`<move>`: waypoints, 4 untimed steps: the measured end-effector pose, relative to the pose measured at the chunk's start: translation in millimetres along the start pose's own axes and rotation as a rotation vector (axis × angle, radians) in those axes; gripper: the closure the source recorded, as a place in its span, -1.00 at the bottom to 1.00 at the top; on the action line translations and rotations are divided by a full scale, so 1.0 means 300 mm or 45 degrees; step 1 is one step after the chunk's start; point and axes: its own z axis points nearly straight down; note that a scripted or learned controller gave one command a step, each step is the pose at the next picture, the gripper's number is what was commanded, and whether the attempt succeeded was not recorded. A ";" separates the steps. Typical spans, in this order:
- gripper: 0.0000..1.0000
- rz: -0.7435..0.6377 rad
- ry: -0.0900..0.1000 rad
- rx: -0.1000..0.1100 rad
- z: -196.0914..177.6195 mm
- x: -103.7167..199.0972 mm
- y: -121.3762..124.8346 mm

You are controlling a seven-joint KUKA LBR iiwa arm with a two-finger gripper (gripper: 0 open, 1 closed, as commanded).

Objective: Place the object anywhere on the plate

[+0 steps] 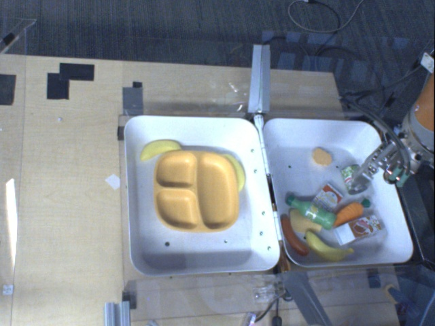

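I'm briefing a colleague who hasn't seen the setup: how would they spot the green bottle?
Look in the right bin, among the clutter at its near side. The green bottle lies on its side above the yellow banana, left of the carrot. It alone is green and glossy.

Both bins [197,260] look like smooth, glossy white plastic. The plate [197,189] is matt yellow plastic, moulded in compartments. My bench [61,202] shows pale wood grain, with a metal bar [259,80] between the bins. My gripper [370,172] is bare, shiny metal. The bottle [311,210] is glossy green plastic.
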 end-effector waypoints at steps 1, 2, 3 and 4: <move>1.00 0.101 -0.001 0.001 0.021 -0.143 -0.155; 1.00 0.096 -0.011 -0.005 -0.021 -0.148 -0.148; 1.00 0.306 -0.001 0.002 -0.181 -0.231 -0.249; 1.00 0.522 0.000 0.003 -0.194 -0.260 -0.227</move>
